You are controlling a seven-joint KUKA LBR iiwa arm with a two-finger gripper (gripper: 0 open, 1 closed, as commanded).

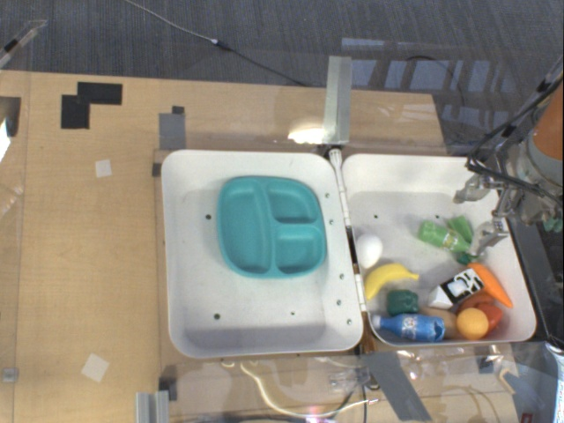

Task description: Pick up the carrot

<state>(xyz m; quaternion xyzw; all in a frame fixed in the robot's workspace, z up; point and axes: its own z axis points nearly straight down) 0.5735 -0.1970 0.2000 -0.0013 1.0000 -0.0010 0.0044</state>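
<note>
The carrot (492,283) is orange and tapered. It lies tilted in the right bin (397,188), close to that bin's right wall, between a black-and-white block (462,285) and the rim. My gripper (481,211) hangs over the bin's right side, just above and beyond the carrot. Its two metal fingers (470,191) are spread apart, open, with nothing between them. The lower fingertip is a short way from the carrot's thick end.
A green object (446,233) lies just left of the gripper. A white egg (368,250), banana (389,278), dark green piece (403,301), blue bottle (411,327) and orange fruit (472,323) crowd the bin's front. The left bin (189,307) holds a teal divided plate (269,226).
</note>
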